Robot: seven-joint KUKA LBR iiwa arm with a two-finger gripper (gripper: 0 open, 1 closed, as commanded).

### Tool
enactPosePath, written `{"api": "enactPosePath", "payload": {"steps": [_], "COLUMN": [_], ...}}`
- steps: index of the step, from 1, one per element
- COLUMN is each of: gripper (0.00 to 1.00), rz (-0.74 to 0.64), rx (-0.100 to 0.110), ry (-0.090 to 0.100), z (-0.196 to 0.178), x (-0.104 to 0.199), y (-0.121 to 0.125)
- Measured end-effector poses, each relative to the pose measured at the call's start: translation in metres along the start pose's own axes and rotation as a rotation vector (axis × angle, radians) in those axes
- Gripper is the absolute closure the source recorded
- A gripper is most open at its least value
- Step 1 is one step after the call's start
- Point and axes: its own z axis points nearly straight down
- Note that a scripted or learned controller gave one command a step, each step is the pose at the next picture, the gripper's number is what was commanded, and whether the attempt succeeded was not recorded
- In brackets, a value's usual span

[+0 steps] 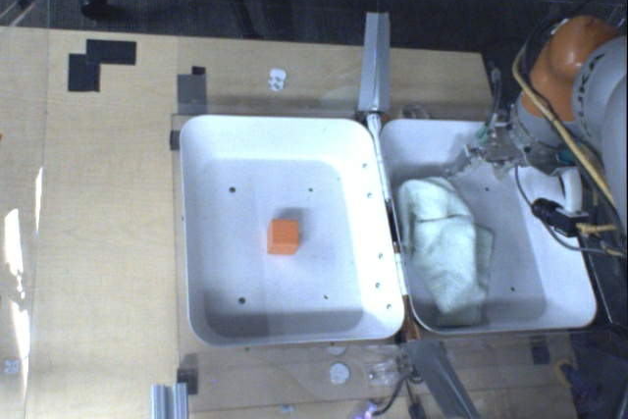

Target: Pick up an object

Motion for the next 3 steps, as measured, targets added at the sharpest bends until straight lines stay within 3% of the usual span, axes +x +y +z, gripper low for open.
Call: {"api": "enactPosePath", "payload": {"steps": [1, 2, 3], "gripper": [1.0, 1.0, 1.0], "rz": [-0.004, -0.243, -0.171], "rx": [-0.007, 0.004, 0.001], "ry": [-0.002, 0.003, 0.002], "z": [-0.013, -0.008, -0.099], "x": [0.001, 0.067, 0.094], "y": [0.003, -0.034, 0.013]}}
